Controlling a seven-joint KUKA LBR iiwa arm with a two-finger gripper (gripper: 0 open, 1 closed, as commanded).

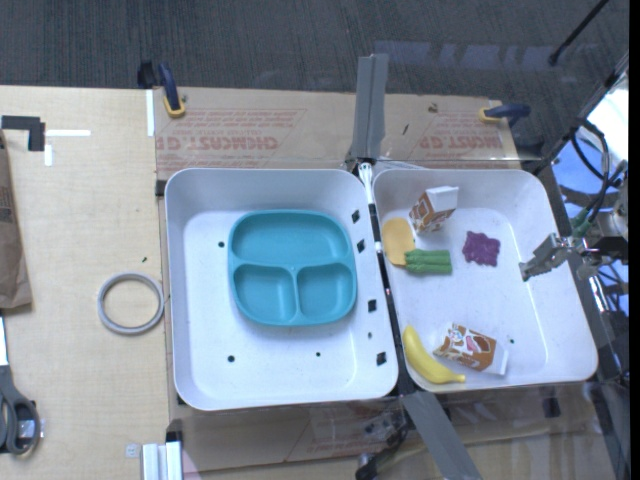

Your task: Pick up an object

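On the counter (80,228) two shallow white bins sit side by side, touching along their inner walls. At the right bin's (530,193) far right rim the end effector (532,262) reaches in from the side, its grey fingers spread apart and gripping nothing, hanging over bare bin floor. Nearest to it lies a purple bunch of grapes (482,249), a little apart to its left. Just beyond that a green vegetable (429,261) lies crosswise, touching a pale yellow piece (398,240) close to the bin's left wall. Above them, near the back wall, stands a small white and brown carton (434,209), tilted. Toward the front of the same bin a banana (428,359) curves along the left front corner, and just beside it lies a second carton (470,348), orange, white and brown, flat on its side. The left bin (200,348) holds a teal divided plate (293,267) with three compartments, set near its middle. Left of the bins, on the bare wood, lies a grey ring (131,302), and scissors (17,418) rest at the left edge
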